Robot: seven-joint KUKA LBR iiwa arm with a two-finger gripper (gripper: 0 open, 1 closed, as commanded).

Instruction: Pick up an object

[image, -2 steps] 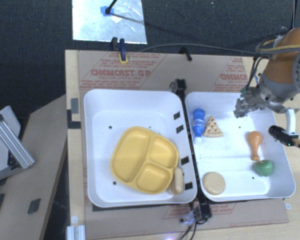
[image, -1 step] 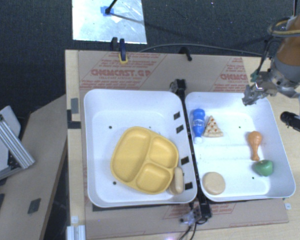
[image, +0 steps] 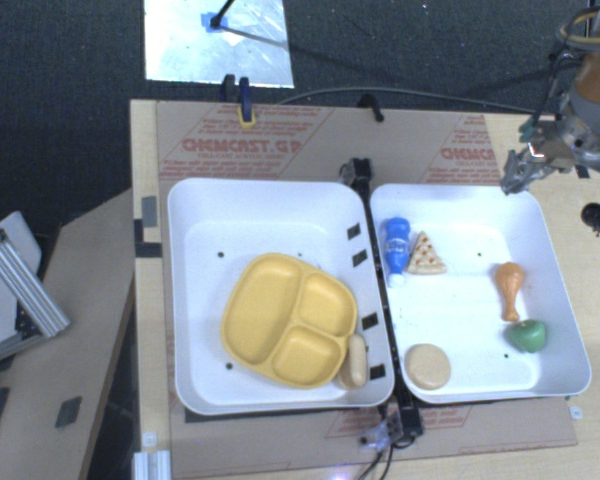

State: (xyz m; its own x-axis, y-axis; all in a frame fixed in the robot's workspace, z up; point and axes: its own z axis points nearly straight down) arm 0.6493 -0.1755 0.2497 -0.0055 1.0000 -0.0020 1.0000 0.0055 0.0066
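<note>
My gripper (image: pixel 520 173) hangs above the far right corner of the right bin (image: pixel 480 243), with nothing seen between its fingers. In that bin lie a blue bottle (image: pixel 395 243) against the left wall, a pizza slice (image: pixel 425 255) beside it, a chicken drumstick (image: pixel 510 288) at the right, a green pepper (image: pixel 527 336) below the drumstick, and a round tan cookie (image: pixel 427 366) near the front. All of these lie well below and left of the gripper.
The left bin (image: pixel 240 213) holds a yellow divided plate (image: pixel 290 318) and a small bread roll (image: pixel 355 360) at its front right corner. A black divider (image: pixel 372 268) runs between the bins. A clamp (image: pixel 244 98) sits at the bench's far edge.
</note>
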